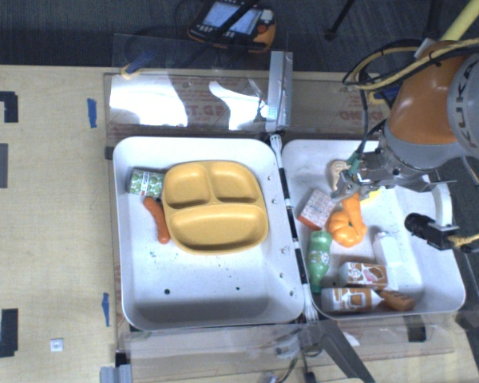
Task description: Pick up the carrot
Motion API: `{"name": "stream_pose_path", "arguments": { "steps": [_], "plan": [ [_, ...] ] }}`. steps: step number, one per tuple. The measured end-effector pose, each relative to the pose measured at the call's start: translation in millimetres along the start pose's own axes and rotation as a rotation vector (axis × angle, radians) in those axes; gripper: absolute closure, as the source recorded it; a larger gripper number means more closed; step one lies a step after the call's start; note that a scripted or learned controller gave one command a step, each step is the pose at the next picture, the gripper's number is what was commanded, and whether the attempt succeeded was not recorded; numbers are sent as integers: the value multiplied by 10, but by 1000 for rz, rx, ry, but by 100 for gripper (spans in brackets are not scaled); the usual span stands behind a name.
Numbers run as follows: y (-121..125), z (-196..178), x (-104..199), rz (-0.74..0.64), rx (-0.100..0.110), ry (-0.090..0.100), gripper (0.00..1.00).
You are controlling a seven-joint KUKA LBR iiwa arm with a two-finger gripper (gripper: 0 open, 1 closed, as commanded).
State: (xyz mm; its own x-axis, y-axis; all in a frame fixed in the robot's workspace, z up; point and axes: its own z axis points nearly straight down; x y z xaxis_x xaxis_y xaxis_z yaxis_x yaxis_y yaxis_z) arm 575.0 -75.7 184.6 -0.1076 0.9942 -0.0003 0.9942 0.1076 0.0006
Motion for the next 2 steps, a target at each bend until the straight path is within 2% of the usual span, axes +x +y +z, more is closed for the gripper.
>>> {"name": "stream_pose_path", "arguments": {
  "steps": [1,2],
  "plan": [
    [-26,620,-161,185,-13,-2,100],
    [406,-1,152,191,1,-1,100]
  ]
}}
